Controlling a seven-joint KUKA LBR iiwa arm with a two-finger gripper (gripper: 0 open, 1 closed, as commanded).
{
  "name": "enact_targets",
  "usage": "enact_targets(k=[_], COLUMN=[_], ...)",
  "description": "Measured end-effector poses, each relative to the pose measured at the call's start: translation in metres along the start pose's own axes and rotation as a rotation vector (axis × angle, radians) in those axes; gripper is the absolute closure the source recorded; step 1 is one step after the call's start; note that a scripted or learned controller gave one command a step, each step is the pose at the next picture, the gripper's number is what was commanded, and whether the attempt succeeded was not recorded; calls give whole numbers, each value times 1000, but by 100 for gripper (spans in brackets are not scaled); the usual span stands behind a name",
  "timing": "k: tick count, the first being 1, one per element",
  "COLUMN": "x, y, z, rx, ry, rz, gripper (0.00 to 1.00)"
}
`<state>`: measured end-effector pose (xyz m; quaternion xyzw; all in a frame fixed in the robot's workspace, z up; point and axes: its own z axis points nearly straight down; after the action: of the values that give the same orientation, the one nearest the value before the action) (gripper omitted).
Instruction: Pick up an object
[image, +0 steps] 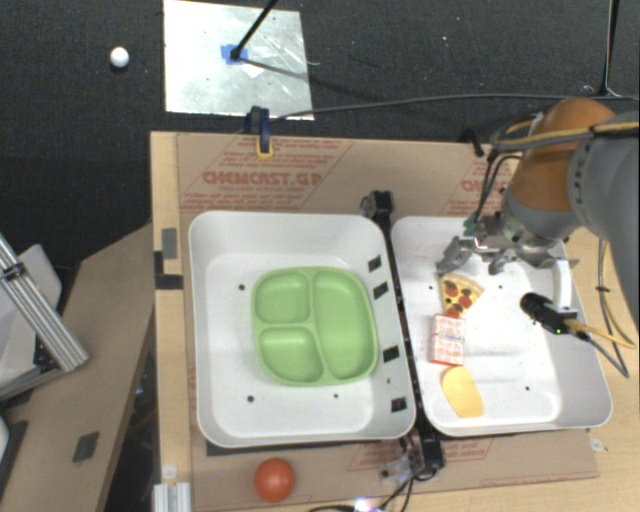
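A: Claw (478, 258) status?
B: Looks spread wide, nothing betw. the jaws. Hangs over the far part of the right-hand shallow white plastic bin (590, 400), arm coming in from view's right.
A: Nearest candidate?
B: Triangular toy pizza slice, yellow w/ red dots (460, 294). Flat on the bin floor just beside the claw, on its near side & a touch twd the left bin. Seems apart from it, not touching.
A: Long axis?
B: Crust end twd the claw, tip pointing at the view's near edge, approx. I'd judge a short shift nearward, then down, jaws across the slice's width.
A: Other options?
B: Small red-and-white rectangular packet (448, 340) just past the tip, then a yellow oval plastic piece (462, 392) near the front wall. Both farther off. Left white bin (215, 300) holds a green three-section plastic plate (315, 325), well apart. Orange ball (273, 480) sits on the tabletop (300, 170), outside the bins.
A: Risk?
B: Slice is thin & flat, so prob. slips out.
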<state>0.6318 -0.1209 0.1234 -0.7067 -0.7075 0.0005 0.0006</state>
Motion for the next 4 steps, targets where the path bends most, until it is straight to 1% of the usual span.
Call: enact_targets(k=[1, 2, 3, 4], x=[1, 0, 10, 8], y=[0, 3, 9, 17], z=[41, 26, -27, -74], rx=[-1, -9, -7, -9], ry=[0, -1, 0, -1], rz=[0, 1, -4, -4], gripper=[0, 100, 100, 100])
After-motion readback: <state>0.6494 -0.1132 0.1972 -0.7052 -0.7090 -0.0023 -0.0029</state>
